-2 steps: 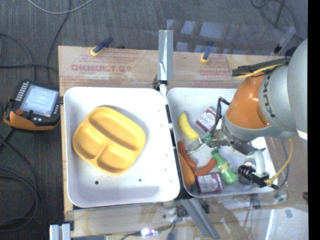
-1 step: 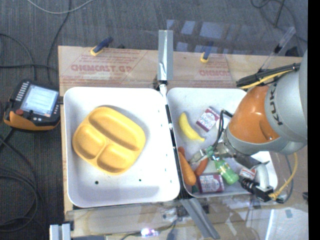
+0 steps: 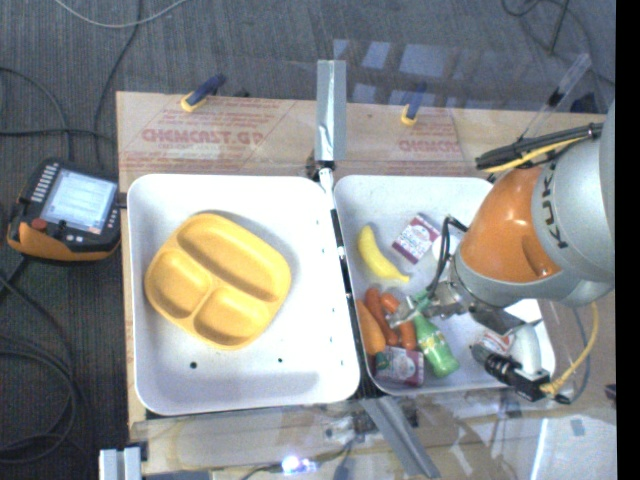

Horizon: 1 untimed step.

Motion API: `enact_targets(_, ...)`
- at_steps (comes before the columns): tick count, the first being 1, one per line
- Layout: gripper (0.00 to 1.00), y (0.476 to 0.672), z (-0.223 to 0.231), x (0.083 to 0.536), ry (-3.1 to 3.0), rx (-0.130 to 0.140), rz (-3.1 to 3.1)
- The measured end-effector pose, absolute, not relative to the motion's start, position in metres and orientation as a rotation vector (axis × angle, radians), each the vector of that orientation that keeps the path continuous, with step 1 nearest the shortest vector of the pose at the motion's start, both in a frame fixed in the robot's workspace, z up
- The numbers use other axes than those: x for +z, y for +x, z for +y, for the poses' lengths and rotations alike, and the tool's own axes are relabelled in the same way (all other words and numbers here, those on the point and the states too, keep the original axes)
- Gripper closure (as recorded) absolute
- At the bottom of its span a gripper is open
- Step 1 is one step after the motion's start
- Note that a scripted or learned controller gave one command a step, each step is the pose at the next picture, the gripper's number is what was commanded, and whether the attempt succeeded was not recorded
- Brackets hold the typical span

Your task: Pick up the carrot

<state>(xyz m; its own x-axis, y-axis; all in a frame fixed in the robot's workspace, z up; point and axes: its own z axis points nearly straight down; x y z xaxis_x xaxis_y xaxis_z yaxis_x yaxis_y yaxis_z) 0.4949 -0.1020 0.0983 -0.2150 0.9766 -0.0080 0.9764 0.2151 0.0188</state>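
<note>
The orange tapered carrot (image 3: 371, 326) lies in the right shallow white bin (image 3: 350, 208); jaws' state unclear; desk board reads "CHEMCAST GP".

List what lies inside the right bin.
In the right bin: a banana, a small red-and-white packet, the carrot, a green bottle and the gripper. The arm covers the far side.

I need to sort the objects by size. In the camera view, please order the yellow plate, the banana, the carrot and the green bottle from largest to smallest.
1. yellow plate, clearly largest.
2. banana and carrot: alike in length, so I do not rank them; the carrot is partly hidden.
3. green bottle, somewhat shorter.
</note>
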Motion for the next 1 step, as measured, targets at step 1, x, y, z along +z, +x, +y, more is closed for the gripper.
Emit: enact_targets(1, 1.0, 0.4838, -0.0187, 0.1811, 1.963, -0.006, 2.457)
